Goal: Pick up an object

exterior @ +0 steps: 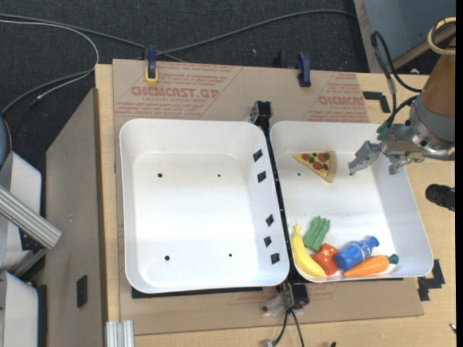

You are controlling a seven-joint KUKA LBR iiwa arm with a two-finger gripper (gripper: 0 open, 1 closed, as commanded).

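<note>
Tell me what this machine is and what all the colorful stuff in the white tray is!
It is a robot arm, reaching in from the right. At its tip is a gripper for picking things up. One camera looks down from above onto a bench with two white trays side by side. The right tray holds toy food: a pizza slice near the top, and a banana, a green vegetable, a red piece, a blue bottle and a carrot piled in the near corner. The gripper hangs over this tray, beside the pizza slice, with nothing in it.
</note>
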